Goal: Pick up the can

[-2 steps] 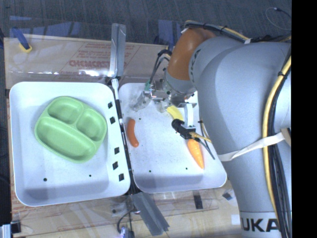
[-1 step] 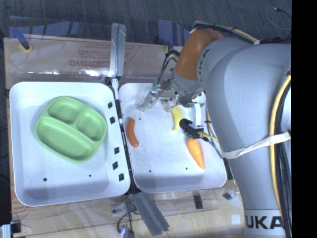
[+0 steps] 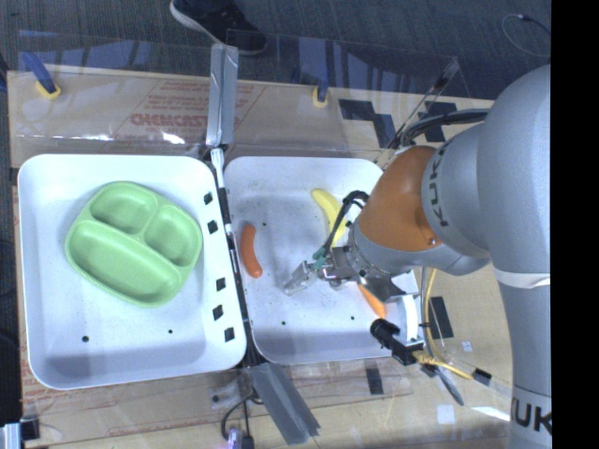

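The tool [image 3: 298, 279] hangs low in the right bin [image 3: 281, 340]; whether it grips anything I cannot tell, and I can make out no can.

**Tight on the right, roomy in the middle**

The arm's bulk [image 3: 440, 213] crowds the right side of the right bin [image 3: 281, 171], with the gripper [image 3: 298, 279] low near the bin's centre. A banana [image 3: 327, 209] lies just above it, an orange hot dog [image 3: 251, 251] stands to its left, and an orange carrot-like piece [image 3: 371, 299] hugs the wrist. Bare floor opens toward that bin's upper left and lower left. In the left bin [image 3: 37, 251], a green divided plate [image 3: 136, 241] fills the middle; its lower strip lies open.
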Robot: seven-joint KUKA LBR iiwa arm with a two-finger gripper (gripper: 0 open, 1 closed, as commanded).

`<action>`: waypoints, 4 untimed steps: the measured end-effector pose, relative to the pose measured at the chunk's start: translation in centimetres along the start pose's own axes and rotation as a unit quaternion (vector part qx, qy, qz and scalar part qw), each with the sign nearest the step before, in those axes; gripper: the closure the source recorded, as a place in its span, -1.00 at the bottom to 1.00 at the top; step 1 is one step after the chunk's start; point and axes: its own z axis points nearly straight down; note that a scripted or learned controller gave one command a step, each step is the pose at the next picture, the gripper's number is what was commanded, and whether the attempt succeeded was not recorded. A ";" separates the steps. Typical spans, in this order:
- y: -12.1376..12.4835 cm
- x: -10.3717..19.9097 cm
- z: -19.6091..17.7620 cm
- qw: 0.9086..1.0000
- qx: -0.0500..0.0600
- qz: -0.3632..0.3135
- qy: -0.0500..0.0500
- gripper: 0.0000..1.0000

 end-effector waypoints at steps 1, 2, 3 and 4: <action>4.2 4.7 0.0 1.000 -0.001 0.007 -0.001 -1.00; 4.1 4.6 -0.6 1.000 0.003 0.006 -0.001 1.00; 4.1 4.6 -0.6 1.000 0.003 0.006 -0.001 -1.00; 7.0 0.0 -0.2 0.999 -0.001 0.042 -0.001 -1.00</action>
